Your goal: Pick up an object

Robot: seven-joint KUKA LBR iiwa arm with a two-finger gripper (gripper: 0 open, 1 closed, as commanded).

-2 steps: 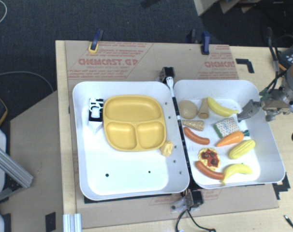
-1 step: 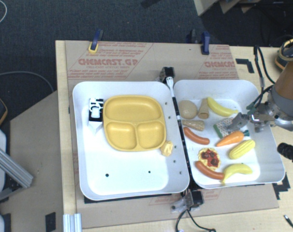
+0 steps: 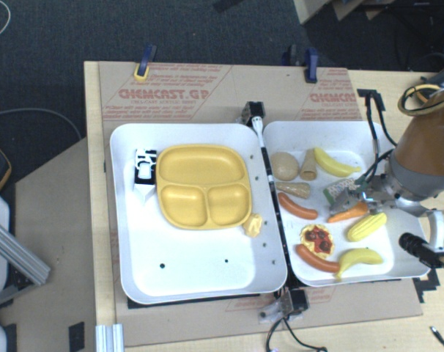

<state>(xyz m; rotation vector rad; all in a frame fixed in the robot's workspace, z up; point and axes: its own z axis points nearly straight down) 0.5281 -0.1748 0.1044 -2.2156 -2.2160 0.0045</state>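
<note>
Camera view from above shows the gripper (image 3: 348,194) low in the right bin (image 3: 354,134), near that bin's right edge about halfway along it. It points toward the bin's middle, with the grey arm (image 3: 420,182) and its orange band (image 3: 426,138) behind it. How far the tool is open cannot be told, nor whether it has hold of anything.

Just beside its tip lies a carrot (image 3: 348,213), and next to that, nearer the right edge, a corn cob (image 3: 366,226). Toward the bin's far edge sit a banana (image 3: 334,163), a potato (image 3: 285,166) and a small tan cylinder (image 3: 309,165). Along the bin's left side lie a pale bone-shaped piece (image 3: 295,190) and a sausage (image 3: 297,206). Near the bin's front edge are a small pizza slice (image 3: 317,239), a second sausage (image 3: 316,259) and a second banana (image 3: 358,258).

The left bin (image 3: 193,270) touches the right one along their shared edge. It carries a yellow divided plate (image 3: 204,185) in its far half, a black-and-white item (image 3: 143,168) by the plate's left side, and a small pale yellow piece (image 3: 253,226) at the bin's right edge.
</note>
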